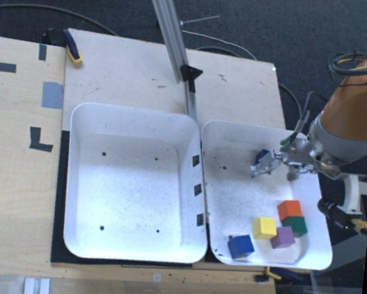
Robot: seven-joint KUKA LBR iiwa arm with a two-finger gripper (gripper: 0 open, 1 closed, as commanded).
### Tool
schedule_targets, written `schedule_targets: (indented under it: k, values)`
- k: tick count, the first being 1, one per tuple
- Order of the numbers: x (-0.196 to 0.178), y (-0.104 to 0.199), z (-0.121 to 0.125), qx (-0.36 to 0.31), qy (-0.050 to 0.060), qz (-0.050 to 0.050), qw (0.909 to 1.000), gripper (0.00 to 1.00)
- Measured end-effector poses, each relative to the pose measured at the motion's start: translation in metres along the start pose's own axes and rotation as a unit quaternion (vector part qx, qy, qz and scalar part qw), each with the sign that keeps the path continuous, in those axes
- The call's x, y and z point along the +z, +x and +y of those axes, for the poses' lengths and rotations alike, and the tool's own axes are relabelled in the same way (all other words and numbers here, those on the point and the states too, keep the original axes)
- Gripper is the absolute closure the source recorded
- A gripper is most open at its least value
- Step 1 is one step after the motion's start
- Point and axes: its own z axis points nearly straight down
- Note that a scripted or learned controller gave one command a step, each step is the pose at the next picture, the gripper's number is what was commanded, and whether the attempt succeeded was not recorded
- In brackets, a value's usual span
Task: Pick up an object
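Counter [242,90] carries two white bins: the left bin [133,124] lies well off to the hand's left, and the right bin [238,133] sits under the hand [265,163], which hangs over its upper part at the end of the grey-and-orange arm [344,122]. Hand state: can't tell how far open, nothing seen held. Blocks cluster below the hand near the bin's lower edge, well apart from it: orange block [289,209], green block [296,225], purple block [284,237], yellow block [265,227], blue block [241,246] furthest left.
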Motion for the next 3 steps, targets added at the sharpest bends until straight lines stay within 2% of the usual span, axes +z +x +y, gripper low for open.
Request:
schedule_targets:
  k: [1, 2, 3]
  values:
    - [0.107, -0.06, -0.025, 0.002, 0.0, -0.001, 1.0, 0.0]
    - [0.14, -0.068, 0.062, -0.002, -0.003, -0.001, 1.0, 0.0]
    - [0.139, -0.066, 0.119, -0.001, -0.003, -0.001, 1.0, 0.0]
